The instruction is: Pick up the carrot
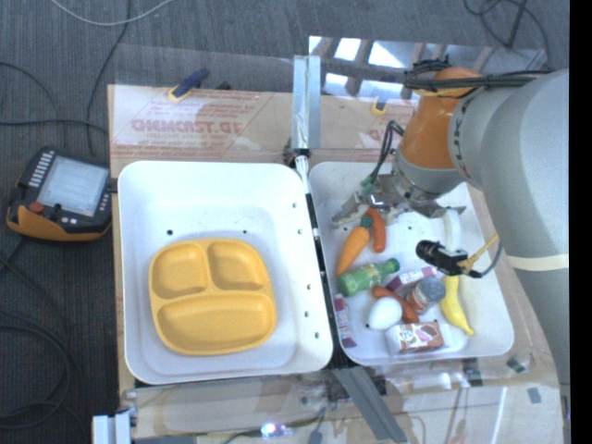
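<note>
Since the jaws (363, 209) hang right at the top of the right bin (504, 326), I'd worry mostly about crowding. Can't tell if they're spread or pressed together, too blurry. In the camera view, the carrot (351, 249) lies just below them at about 6 o'clock, tapered, matte orange, smooth plastic-looking. A smaller orange piece (377, 232) sits touching it at 2 o'clock, and a green bottle (367, 277) lies right under its tip. A sloppy close could grab the wrong orange thing or just nudge the slick cone sideways. The yellow tray (213, 296) sits in the left bin (203, 178).
</note>
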Controlling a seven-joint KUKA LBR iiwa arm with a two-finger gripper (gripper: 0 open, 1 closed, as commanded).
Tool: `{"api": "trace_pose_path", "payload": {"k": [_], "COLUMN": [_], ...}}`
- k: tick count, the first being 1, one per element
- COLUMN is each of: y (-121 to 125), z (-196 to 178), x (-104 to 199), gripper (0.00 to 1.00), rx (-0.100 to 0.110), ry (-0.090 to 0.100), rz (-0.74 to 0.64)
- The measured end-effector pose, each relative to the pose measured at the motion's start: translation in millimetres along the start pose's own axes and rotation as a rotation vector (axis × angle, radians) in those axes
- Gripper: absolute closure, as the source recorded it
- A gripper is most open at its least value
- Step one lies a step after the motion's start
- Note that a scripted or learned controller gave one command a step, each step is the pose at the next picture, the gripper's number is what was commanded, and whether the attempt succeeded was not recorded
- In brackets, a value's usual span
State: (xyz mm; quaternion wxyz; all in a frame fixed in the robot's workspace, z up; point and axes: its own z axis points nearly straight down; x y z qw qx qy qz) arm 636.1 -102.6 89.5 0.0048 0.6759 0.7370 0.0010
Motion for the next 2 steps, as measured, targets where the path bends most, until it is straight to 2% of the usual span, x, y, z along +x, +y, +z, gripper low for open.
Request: {"api": "trace_pose_path", "payload": {"k": [1, 2], "y": [1.3, -70.3], "z": [-11.6, -93.9], "x": [-1.0, 95.0], "gripper": [1.0, 1.0], "rx": [-0.004, 0.014], "ry": [-0.002, 0.004], "rz": [0.0, 0.332]}}
